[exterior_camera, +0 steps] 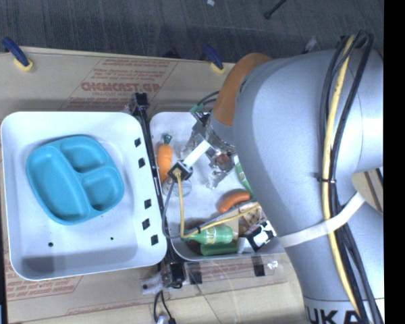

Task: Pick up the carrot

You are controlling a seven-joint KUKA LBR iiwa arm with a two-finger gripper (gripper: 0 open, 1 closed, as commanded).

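Worktop (67, 69): brown sheet with red print, carrying two white bins side by side.
Left bin (13, 140): filled the left half of the frame.
Blue divided plate (74, 177): lay in the left bin's upper left part, three compartments facing up.
Right bin (167, 121): sat at the centre of the frame, its right side hidden under the arm.
Carrot (165, 162): lay flat in the right bin close to its left wall, in the upper half, green top pointing to the top of the frame.
Claw (216, 159): hung over the middle of the right bin, to the right of the carrot; how far open it was could not be told, and the carrot was not in it.
Green bottle (216, 235): lay on its side by the right bin's lower wall.
Orange sausage-shaped item (234, 198): lay below the claw, above the bottle.
Arm (304, 147): grey bulk covered the right of the frame.
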